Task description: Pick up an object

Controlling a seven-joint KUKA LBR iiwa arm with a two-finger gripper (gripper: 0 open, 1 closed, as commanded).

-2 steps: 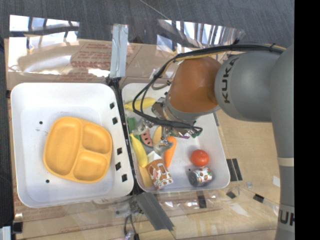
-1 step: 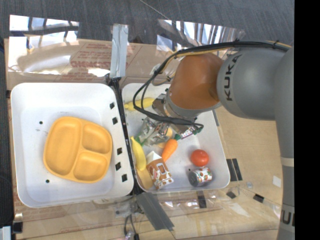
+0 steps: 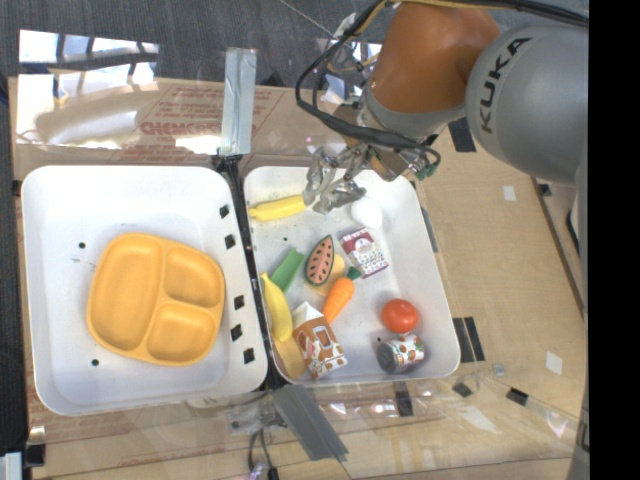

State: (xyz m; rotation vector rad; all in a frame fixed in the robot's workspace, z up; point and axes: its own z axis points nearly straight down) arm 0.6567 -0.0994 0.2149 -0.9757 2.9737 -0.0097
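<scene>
The KUKA arm (image 3: 500, 58) is seen reaching in from the right, orange band over the far edge of the right bin (image 3: 432, 268). 2 white bins sit side by side; the left bin (image 3: 50, 218) is occupied by a yellow divided tray (image 3: 155, 298). All loose items are piled in the right bin, approx. largest first: a small carton w/ brown print (image 3: 318, 346) at the near edge, a yellow banana (image 3: 277, 308) along the left wall, a carrot (image 3: 338, 300), a watermelon slice (image 3: 321, 260), a red-and-white packet (image 3: 365, 251), a 2nd yellow piece (image 3: 277, 208) near the far wall, a tomato (image 3: 400, 315), a small can (image 3: 401, 353), a green piece (image 3: 286, 268).

The gripper (image 3: 333, 190) is held low at the bin's far end, just beside that 2nd yellow piece. Whether the claw is spread or closed cannot be told; the metal is too cluttered. Nothing is seen between its tips.

Progress: approach made, pick not yet done. No item is seen lifted; every piece is lying in the bin. Grasp and lift are judged left to do.
</scene>
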